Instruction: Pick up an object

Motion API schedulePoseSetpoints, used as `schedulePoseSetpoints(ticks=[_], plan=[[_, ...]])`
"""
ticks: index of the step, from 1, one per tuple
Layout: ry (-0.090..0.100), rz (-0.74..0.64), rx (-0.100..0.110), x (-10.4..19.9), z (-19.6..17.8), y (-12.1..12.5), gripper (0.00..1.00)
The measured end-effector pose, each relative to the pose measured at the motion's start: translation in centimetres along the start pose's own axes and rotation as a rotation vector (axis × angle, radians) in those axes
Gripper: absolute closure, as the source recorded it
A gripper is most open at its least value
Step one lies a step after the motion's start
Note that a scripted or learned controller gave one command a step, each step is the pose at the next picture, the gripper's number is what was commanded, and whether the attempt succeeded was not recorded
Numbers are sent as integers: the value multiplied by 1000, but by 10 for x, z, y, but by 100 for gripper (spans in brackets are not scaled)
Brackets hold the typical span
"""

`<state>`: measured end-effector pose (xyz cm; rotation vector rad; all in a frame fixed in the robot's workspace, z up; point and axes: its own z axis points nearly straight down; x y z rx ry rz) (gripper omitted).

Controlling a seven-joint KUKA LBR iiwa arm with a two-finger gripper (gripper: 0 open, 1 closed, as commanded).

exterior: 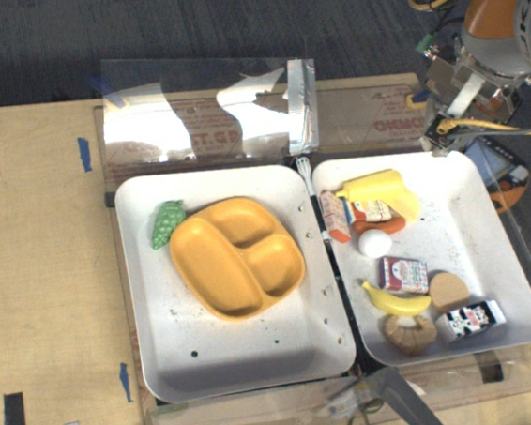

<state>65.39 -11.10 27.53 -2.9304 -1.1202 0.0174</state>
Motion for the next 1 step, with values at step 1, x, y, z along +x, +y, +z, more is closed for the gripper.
schedulePoseSetpoints(ticks=[1], plan=[[-2,104,5,-48,158,-40,100]])
